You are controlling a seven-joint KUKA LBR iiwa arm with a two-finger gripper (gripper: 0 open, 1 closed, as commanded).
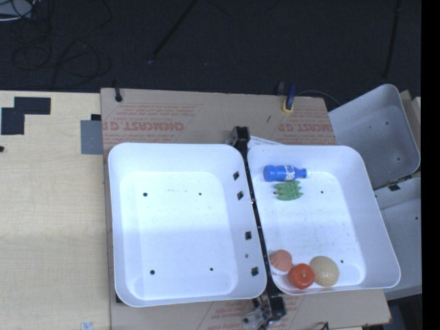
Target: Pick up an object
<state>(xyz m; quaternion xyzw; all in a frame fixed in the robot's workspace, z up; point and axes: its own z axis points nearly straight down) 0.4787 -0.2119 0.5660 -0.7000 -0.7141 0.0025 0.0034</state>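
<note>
Camera view. Surface: a pale wooden bench (48, 212) carrying a brown printed cardboard sheet (179, 119), on which two shallow white plastic bins sit side by side, joined along a dark clipped seam. Behind the bench, a dark floor with loose cables. A grey metal panel (378, 133) lies beyond the right bin.

Left bin (117, 184): bare white floor with small dark holes.

Right bin (375, 218): a small blue plastic bottle with a white cap (283, 173) lies on its side near the far wall; just beside it, a green leafy toy (289, 191). In the near corner, touching one another: a pale pink rounded piece (280, 259), a red tomato-like ball (301, 276), a beige rounded ball (324, 270).

Gripper: state cannot be told.

Hard to read: the cardboard lettering; the clutter at the seam's near end.
</note>
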